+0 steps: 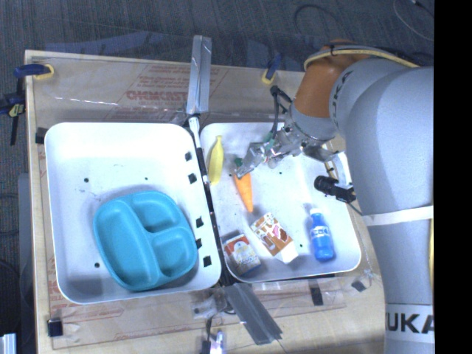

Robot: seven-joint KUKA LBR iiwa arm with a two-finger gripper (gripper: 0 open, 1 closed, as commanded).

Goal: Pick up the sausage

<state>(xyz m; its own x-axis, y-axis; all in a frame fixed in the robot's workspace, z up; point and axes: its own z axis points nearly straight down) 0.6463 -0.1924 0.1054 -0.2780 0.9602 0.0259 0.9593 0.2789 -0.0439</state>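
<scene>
Both bins: white plastic, smooth, slight sheen; left bin (66, 153), right bin (295, 183). Divided tray (144, 238): light blue plastic, matt-to-satin, smooth. Banana (215, 159): yellow, looks like moulded plastic, glossy. Carrot (244, 189): orange, smooth, likely plastic too. Bottle (320, 234): blue glossy plastic, white cap, printed label. Two small cartons (274, 236) and (242, 252): printed card or paper, a little shiny. Arm (391, 131): grey painted shell, smooth satin; orange band (317, 87) glossy. Gripper (258, 155): bare metal, dull grey. Bench (110, 80): pale wood under a clear, reflective sheet. Metal bar (198, 76) at far edge: brushed.
</scene>
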